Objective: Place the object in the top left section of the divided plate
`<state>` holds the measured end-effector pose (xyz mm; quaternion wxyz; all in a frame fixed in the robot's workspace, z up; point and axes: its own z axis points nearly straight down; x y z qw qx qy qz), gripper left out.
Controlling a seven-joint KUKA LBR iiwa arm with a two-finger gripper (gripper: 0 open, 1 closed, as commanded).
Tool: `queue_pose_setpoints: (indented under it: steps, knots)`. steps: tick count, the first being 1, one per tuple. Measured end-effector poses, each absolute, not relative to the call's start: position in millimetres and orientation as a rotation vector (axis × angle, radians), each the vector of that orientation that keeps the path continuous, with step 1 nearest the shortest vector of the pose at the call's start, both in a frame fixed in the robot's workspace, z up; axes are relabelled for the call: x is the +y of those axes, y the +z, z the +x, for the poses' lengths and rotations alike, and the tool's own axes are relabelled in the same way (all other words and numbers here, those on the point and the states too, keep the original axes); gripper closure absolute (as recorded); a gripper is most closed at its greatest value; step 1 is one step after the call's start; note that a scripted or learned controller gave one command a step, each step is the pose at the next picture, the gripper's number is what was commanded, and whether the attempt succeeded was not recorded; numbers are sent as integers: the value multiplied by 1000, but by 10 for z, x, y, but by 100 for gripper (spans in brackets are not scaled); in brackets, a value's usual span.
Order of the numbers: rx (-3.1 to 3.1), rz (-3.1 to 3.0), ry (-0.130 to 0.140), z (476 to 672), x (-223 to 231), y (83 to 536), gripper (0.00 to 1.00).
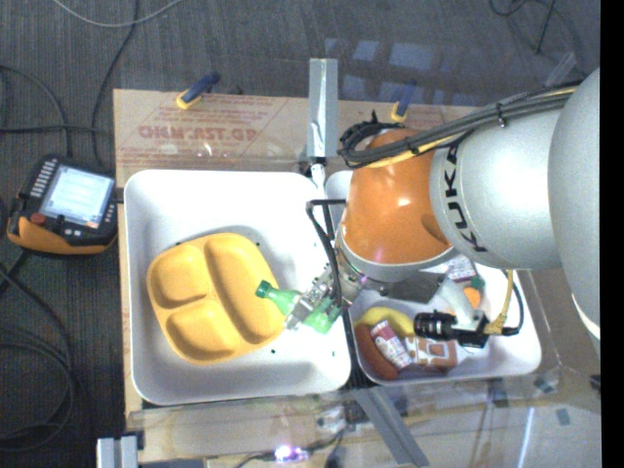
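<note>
1. Step in hand: carrying. The end effector (315, 302) hangs over the left bin (185, 383), near that bin's right wall, clenched around a green bottle (283, 301) with the body showing on either side of the fingers.
2. The bottle is tilted. Its cap end points left and reaches just over the right rim of the yellow divided plate (219, 331), while its base end points toward the wall shared with the right bin (519, 355).
3. The plate lies in the left half of the left bin, turned a little, with two small sections toward the bin's far edge and one large section toward its near edge. The top left section (180, 276) is bare — it sits on the side of the plate away from the bottle, closest to the bin's left wall.
4. By my reading the pick is done and the placing has not begun, since no part of the bottle is over the target section yet.
5. The next move calls for travel leftward and slightly toward the bin's far edge, crossing the top right section and the ridge between them, then a descent and release. The bottle is long compared with the section — it would likely need turning to lie inside rather than across a ridge.
6. A banana (375, 317) and a dark red packet (392, 351) lie in the right bin, well clear of that path.
</note>
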<state>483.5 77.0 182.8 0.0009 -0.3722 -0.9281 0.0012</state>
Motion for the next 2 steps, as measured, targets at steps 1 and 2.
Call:
queue_pose_setpoints:
  steps: [1,2]
  knots:
    - [-2976,-1002,-1,4833,1536,2518,100]
    - [-2992,-960,3,4846,1196,2322,100]
